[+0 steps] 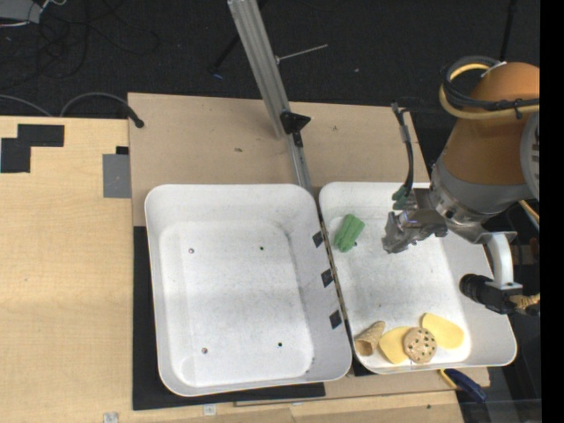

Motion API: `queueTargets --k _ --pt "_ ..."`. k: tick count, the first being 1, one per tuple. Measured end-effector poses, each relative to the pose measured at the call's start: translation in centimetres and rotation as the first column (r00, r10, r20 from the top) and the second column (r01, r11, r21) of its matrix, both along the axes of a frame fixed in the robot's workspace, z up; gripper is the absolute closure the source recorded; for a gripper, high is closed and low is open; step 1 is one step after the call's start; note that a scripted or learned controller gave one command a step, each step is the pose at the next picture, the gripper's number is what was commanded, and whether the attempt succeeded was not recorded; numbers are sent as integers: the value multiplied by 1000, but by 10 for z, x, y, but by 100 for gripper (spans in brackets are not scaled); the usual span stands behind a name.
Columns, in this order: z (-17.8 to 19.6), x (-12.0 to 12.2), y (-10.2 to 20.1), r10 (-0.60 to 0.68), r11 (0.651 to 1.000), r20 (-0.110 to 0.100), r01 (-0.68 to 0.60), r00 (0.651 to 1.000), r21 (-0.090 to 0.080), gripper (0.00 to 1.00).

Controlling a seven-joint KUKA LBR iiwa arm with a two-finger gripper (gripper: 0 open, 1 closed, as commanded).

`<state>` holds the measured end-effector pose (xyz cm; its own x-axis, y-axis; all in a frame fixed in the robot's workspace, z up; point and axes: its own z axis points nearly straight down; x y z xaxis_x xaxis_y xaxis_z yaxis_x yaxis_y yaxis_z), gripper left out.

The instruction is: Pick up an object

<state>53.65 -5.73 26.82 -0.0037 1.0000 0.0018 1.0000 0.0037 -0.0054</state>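
The arm (493, 139) is cut off by the right side of the frame, so its base is out of sight. It covers the upper right corner of the right bin (397, 280). The gripper (398, 236) is small and dark; its fingertips blur together. At the bottom edge, a blue-and-yellow object (460, 380) is partly hidden.

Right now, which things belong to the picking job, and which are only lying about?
For the job: gripper; green block; yellow pieces; tan piece; right bin.

Just there: left bin; metal rail; cables.
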Motion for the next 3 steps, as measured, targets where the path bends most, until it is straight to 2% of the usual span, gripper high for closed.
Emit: queueTargets --k 1,2,3 --pt "2 19 49 1 1000 3 -1 1000 0 100" --pt "-18 30 100 0 1000 -1 0 1000 0 100" --pt "-33 50 142 0 1000 2 1 1000 -1 100"
